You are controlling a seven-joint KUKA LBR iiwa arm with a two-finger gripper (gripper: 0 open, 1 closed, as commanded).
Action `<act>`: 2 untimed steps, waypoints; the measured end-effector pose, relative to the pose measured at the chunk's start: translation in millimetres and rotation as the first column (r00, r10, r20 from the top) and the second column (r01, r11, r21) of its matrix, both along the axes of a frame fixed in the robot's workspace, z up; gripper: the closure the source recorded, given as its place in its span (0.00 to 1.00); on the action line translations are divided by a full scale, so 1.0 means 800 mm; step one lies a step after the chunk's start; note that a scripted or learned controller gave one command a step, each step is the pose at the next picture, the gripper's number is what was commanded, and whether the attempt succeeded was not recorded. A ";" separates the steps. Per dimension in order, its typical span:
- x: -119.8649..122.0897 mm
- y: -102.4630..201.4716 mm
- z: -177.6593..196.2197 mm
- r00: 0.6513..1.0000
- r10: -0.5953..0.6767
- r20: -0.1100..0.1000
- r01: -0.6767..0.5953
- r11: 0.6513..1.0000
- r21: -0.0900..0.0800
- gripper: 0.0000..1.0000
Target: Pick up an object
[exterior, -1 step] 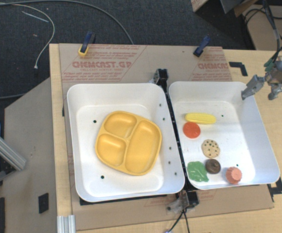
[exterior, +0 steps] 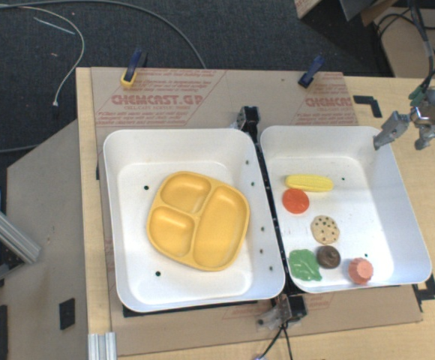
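Toy food fills the right bin (exterior: 401,201), all of it below and to the left of the gripper (exterior: 411,130), which hovers at the bin's far right corner holding nothing; how wide it stands I cannot tell. Nearest lies the yellow corn (exterior: 309,183), then the red tomato (exterior: 295,201) and the cookie (exterior: 325,229). This looks like the approach step: next, pick a target, move over it and descend.
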State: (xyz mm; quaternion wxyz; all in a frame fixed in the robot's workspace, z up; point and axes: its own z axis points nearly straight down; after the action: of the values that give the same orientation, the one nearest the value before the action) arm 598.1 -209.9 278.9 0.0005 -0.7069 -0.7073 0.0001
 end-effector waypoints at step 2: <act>0.007 0.014 -0.115 1.000 0.001 -0.005 -0.001 1.000 0.002 0.00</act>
State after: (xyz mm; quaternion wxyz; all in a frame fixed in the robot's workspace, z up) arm 603.4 -198.4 187.2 0.0028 -0.7067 -0.7075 0.0013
